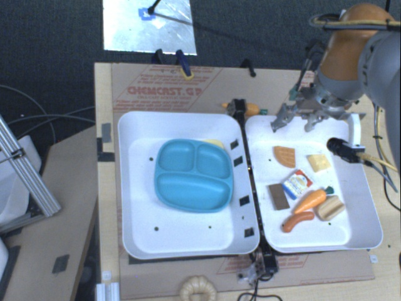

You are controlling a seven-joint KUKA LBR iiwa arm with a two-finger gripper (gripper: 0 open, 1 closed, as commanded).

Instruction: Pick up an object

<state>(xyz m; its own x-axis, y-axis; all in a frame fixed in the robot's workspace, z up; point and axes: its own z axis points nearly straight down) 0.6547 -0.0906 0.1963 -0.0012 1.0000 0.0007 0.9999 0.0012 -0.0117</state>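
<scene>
Above the right bin's (366, 224) far edge the gripper (293, 121) is seen spread open, nothing held. The food pieces (305, 193) are crowded together, so two could be caught, or one nudged aside.

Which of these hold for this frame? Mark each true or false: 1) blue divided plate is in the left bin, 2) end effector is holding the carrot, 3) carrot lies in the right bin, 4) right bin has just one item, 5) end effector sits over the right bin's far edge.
1) The blue divided plastic plate lies in the left white bin. True.
2) The end effector holds the orange toy carrot. False: the carrot lies on the bin floor, apart from the end effector.
3) The carrot lies in the right white bin. True.
4) The right bin holds one item. False: it holds several, including a brown flat rectangular block.
5) The end effector is above the right bin's far edge. True.
</scene>
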